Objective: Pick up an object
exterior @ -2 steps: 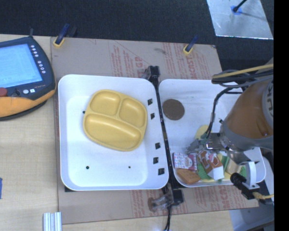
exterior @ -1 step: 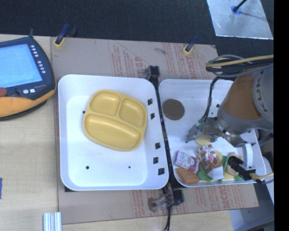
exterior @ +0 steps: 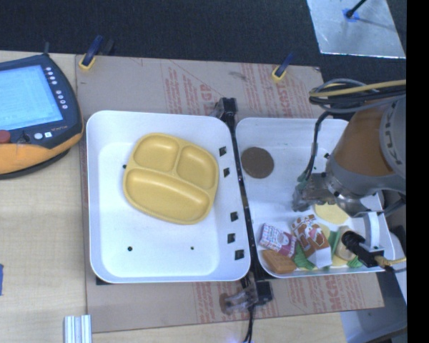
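My gripper (exterior: 305, 196) hangs low in the right bin (exterior: 286, 131), near its middle right, at the end of the grey arm with the orange band (exterior: 361, 148). Just below it lies a heap of small toy foods: a red and white packet (exterior: 310, 234), a pink and white packet (exterior: 276, 239), a brown bread-like piece (exterior: 279, 264), a pale yellow piece (exterior: 332, 213) and green bits (exterior: 322, 260). A brown round disc (exterior: 257, 162) lies apart at the bin's upper left. The arm hides the bin's right side.
The left bin (exterior: 107, 256) holds a yellow divided plate (exterior: 171, 177). A teach pendant (exterior: 25, 113) rests on the bench at the far left. A black divider with clips (exterior: 237, 191) runs between the bins.
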